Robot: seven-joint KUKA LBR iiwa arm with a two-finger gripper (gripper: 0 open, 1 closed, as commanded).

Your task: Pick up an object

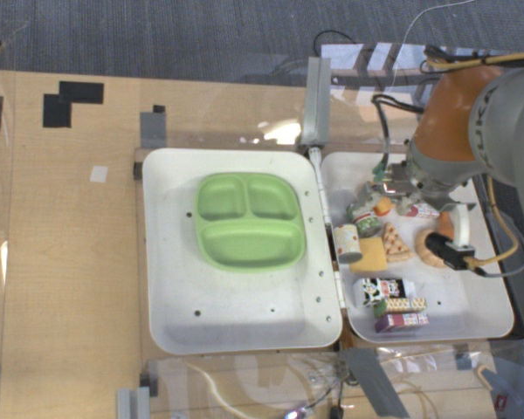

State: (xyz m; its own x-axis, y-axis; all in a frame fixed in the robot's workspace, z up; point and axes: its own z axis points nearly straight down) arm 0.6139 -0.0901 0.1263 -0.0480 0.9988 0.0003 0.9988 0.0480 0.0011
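The right bin point(489, 312) holds several small toy foods. Among them are a small can point(368, 225), a pizza slice point(396, 243), a yellow cheese wedge point(373, 254), a brown pastry point(436, 249) and a cow-patterned carton point(383, 291). My gripper point(384, 183) reaches down into the far part of this bin, just above a small orange piece point(382, 206) and a dark item point(363, 206). I see nothing lifted off the bin floor.
The left bin point(175, 304) holds a green divided plate point(248, 221). A purple box point(401, 321) lies near the right bin's front edge. A metal divider point(326, 234) separates the bins. The arm's orange band point(450, 116) and cables hang over the right bin's far right corner.
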